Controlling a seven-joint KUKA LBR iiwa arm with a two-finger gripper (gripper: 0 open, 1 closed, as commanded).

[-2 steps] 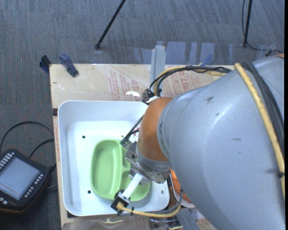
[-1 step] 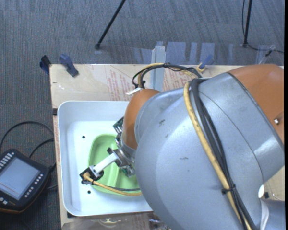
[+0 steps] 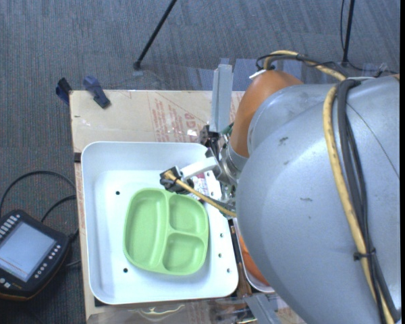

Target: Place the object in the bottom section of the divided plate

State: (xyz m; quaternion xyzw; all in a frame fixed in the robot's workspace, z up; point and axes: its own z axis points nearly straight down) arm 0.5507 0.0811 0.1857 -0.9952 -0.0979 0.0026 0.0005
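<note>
A light green divided plate [image 3: 145, 231] lies in the left white bin [image 3: 98, 181], with one large section on its left and two smaller ones on its right. All three sections show bare green. My gripper [image 3: 214, 159] hangs over the bin's upper right part, just beyond the plate's top right rim, under the big grey arm. A small white and pink thing [image 3: 204, 181] shows right below the gripper; I cannot tell if it is held or what it is. The arm hides the right bin.
The bins rest on a brown board [image 3: 155, 113] with blue clamps [image 3: 94, 90] at its far left corner. A teach pendant [image 3: 23, 252] lies on the floor at the left. Stand legs [image 3: 158, 25] cross the carpet behind.
</note>
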